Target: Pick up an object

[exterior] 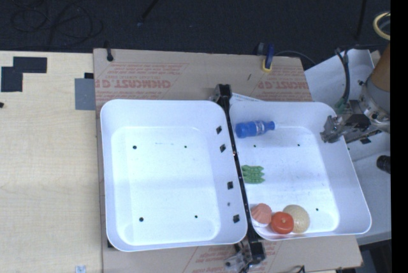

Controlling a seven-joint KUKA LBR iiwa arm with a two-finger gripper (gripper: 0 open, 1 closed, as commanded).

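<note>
Blue plastic bottle (254, 129) lies on its side at the far edge of the right white bin (347, 169). Grey gripper (336, 128) hovers right of the bottle, grip state undeterminable. Approach step; next, travel left and descend.

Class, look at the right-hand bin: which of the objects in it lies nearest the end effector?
The blue bottle, lying on its side at the bin's far end. The green piece and the three round items sit farther from the end effector.
</note>
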